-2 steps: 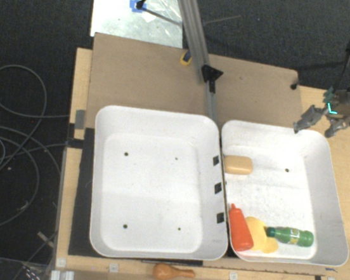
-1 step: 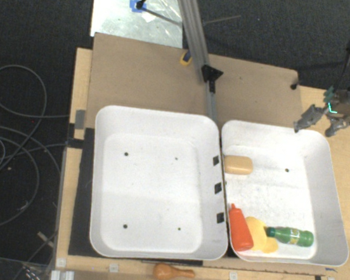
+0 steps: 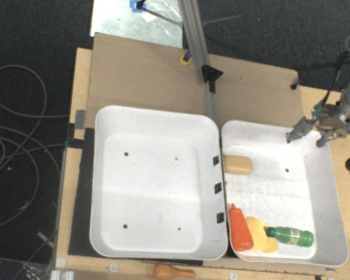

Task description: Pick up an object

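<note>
My gripper [image 3: 308, 136] hangs over the far right corner of the right bin [image 3: 323, 181], its two fingers spread apart with nothing between them. In that bin a tan block [image 3: 238, 165] lies near the left wall. Along the front lie a red bottle [image 3: 240, 228], a yellow object [image 3: 260, 234] and a green bottle [image 3: 290, 235], close together. The gripper is well away from all of them.
The left bin [image 3: 105, 159] sits beside the right one. A metal pole [image 3: 198, 40] slants across the back of the bench. A small orange-brown object [image 3: 172, 271] lies on the bench in front of the bins. Cables lie on the floor at left.
</note>
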